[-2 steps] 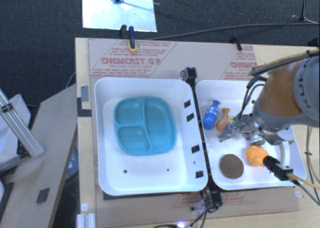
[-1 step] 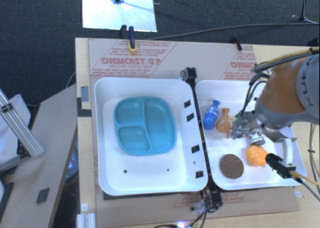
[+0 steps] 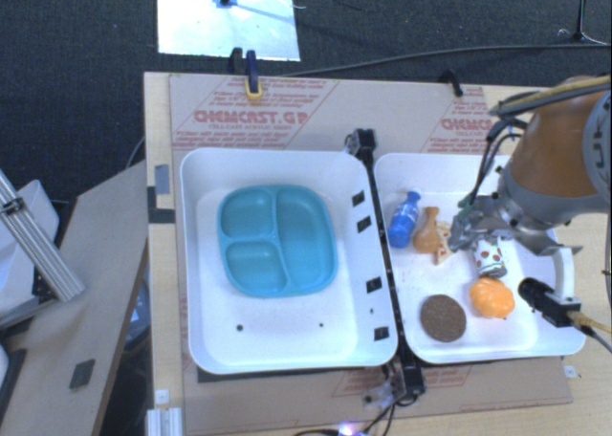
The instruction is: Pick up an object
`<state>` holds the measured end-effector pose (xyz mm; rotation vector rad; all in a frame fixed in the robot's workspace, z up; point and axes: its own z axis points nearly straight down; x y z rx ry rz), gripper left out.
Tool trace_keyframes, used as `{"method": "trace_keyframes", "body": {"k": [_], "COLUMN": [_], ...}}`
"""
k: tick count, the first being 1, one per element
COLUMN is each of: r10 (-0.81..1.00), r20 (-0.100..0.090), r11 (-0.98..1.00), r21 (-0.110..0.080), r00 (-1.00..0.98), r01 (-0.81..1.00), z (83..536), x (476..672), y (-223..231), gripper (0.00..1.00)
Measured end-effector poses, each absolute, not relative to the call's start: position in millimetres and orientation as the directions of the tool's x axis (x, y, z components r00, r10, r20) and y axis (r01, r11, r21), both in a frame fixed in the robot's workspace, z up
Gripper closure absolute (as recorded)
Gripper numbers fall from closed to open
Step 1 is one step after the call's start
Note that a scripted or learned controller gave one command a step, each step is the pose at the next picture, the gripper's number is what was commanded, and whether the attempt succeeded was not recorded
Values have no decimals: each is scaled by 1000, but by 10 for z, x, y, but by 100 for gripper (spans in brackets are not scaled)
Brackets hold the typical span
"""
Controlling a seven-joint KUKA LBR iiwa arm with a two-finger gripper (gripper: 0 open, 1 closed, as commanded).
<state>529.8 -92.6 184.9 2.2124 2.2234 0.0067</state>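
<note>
The right bin (image 3: pixel 421 343) holds a blue bottle (image 3: pixel 404 219), a tan toy animal (image 3: pixel 432 234), a small white can with red dots (image 3: pixel 490 257), an orange fruit-like ball (image 3: pixel 491 297) and a brown round disc (image 3: pixel 444 317). My gripper (image 3: pixel 469 232) hangs low over this bin, between the toy animal and the dotted can, with the grey and orange arm (image 3: pixel 559 162) above it to the right. The gripper's tip sits right beside the can's top left edge.
The left bin (image 3: pixel 206 272) carries a teal divided plate (image 3: pixel 277 238). A black divider with clips (image 3: pixel 375 252) runs between the two bins. A black fitting with a yellow tip (image 3: pixel 550 305) sticks over the right bin's right edge.
</note>
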Motion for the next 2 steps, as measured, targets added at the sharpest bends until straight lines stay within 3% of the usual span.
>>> {"method": "trace_keyframes", "body": {"k": [1,2], "r10": [1000,1000], "r20": [-1,2], "r11": [5,10], "r21": [7,1], "r00": [-5,-10], "r01": [1000,1000], "z": [2295,2249], "x": [5316,5237], "y": [-927,-309], "gripper": [100,100]}}
